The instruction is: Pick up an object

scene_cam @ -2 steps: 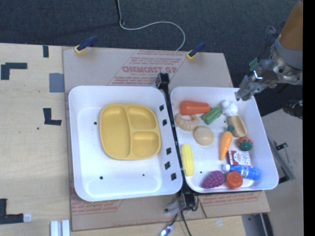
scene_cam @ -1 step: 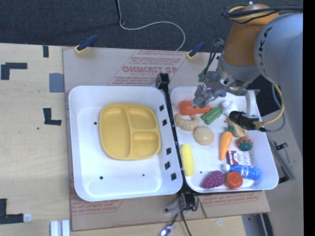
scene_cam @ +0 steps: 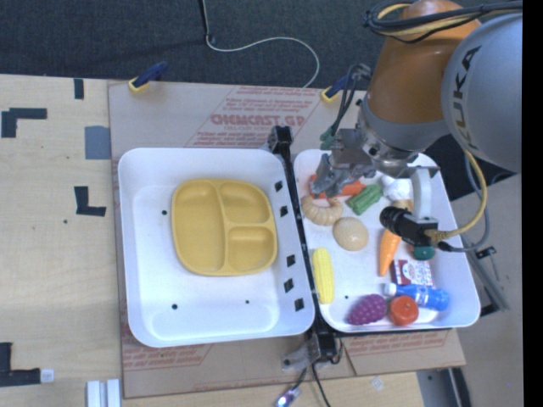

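1. from my remote seat i see the gripper (scene_cam: 333, 176) lowered into the far left part of the right bin (scene_cam: 462, 299), close to the divider between the two bins.
2. its dark fingers point down and to the left, right over a tight pile of toy food; i cannot tell whether they are apart or closed, since the pile and the wrist clutter hide the tips.
3. the croissant (scene_cam: 322, 211) lies just beneath and slightly nearer to me than the gripper, touching or almost touching it.
4. a green pepper piece (scene_cam: 366, 198) sits just to the right of the gripper, with a thin orange-red piece (scene_cam: 349, 188) between them.
5. the egg (scene_cam: 350, 233) is near, just past the croissant toward the front.
6. the corn cob (scene_cam: 322, 274) lies along the divider, apart from the gripper.
7. the carrot (scene_cam: 388, 251), purple grapes (scene_cam: 366, 309), tomato (scene_cam: 403, 310) and blue bottle (scene_cam: 424, 296) lie toward the front, well apart from the gripper.
8. i see nothing clearly pinched between the fingers.
9. the left bin (scene_cam: 140, 227) holds a yellow divided plate (scene_cam: 224, 226), well apart from the arm.
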Robot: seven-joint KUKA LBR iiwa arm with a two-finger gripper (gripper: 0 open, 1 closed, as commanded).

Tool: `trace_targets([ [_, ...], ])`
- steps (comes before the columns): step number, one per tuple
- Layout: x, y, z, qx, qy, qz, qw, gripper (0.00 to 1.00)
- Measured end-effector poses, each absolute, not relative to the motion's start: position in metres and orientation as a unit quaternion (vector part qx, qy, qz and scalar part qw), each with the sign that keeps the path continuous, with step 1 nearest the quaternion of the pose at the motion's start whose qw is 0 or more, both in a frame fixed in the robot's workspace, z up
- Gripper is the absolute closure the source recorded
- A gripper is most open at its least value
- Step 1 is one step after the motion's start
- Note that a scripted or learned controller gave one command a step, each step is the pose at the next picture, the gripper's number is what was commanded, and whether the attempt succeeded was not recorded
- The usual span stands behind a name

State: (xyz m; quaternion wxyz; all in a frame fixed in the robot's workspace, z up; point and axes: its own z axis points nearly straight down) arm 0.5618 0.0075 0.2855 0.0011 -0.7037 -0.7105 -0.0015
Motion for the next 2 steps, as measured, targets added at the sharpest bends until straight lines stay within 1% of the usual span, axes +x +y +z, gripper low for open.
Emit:
trace_targets([
  [1, 0.555, 0.072, 0.374, -0.704, -0.710, -0.0035, -0.001, 1.00],
  [2, 0.487, 0.107, 0.369, -0.705, -0.709, 0.0017, 0.002, 1.00],
])
